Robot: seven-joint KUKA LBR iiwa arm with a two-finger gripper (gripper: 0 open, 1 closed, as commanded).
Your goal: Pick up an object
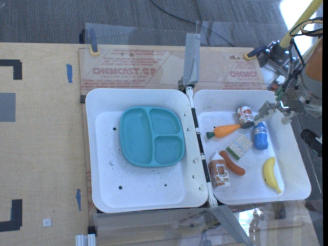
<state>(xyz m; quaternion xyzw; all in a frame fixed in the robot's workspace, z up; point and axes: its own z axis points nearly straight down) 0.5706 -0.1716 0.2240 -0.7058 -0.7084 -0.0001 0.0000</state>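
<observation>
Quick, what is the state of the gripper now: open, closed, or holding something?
Gripper: above the right bin, near the blue bottle; whether it is open or closed cannot be told.

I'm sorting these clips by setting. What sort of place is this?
Probably a robotics lab bench set up for grasping trials, not a kitchen: two white bins clamped side by side, toy food such as a banana and carrot, and a robot arm's end effector reaching in.

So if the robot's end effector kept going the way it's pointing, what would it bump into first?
Probably the small red and white can. The end effector points left and downward right beside it, with the blue bottle just below. Depth is hard to judge, so it might hit the bin floor instead.
</observation>
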